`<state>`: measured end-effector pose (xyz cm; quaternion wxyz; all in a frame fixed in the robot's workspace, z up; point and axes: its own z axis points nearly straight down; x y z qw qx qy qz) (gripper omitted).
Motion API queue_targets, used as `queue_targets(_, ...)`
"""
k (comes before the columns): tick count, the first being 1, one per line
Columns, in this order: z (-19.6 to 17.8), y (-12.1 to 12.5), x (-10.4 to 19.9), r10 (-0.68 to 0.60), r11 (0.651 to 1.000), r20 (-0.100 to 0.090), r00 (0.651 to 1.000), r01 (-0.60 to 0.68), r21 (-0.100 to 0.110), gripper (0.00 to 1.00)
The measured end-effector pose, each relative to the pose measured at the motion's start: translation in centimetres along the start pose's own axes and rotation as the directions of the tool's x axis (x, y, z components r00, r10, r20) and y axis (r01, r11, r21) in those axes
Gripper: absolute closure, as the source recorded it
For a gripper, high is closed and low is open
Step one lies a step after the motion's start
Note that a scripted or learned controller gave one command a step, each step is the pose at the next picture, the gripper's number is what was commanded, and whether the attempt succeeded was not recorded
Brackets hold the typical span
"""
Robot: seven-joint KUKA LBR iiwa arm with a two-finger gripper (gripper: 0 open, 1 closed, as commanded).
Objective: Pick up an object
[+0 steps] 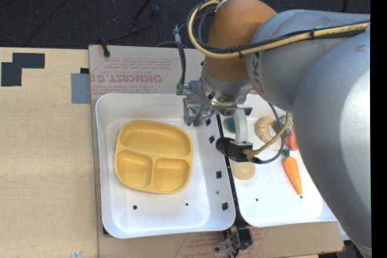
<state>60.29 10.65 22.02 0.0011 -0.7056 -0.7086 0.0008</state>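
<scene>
You are looking down at a slant on two shallow white bins set side by side on a bench. The left bin (115, 214) holds a yellow divided plate (154, 156) with three compartments, lying flat near the middle. The right bin (272, 208) holds several small items: an orange carrot (293, 174) lying near the right side, a pale round object (244, 171) close to the divider between the bins, a cream-coloured lumpy object (265, 128) further back, and a bit of something red (291, 141) just beside the carrot's top, too hidden to name. The large grey arm (320, 87) with its orange band reaches in from the right and covers much of the right bin. Its gripper (205, 110) hangs over the back of the bins, around the dividing rim. You cannot tell from this angle how the gripper is set or whether it has hold of anything; nothing is visibly carried. As a judgement, the task is at the approach step: no object looks lifted, and all lie in the bins. The next move would call for you to choose one target, perhaps the pale round object nearest the gripper, then centre above it and descend clear of the rim between the bins, which could block the tool.
</scene>
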Motion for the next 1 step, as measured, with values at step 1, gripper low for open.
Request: queue_targets(1, -0.04, -0.08, -0.16, 0.002, 1.000, 0.002, 1.000, -0.002, 0.001, 0.00)
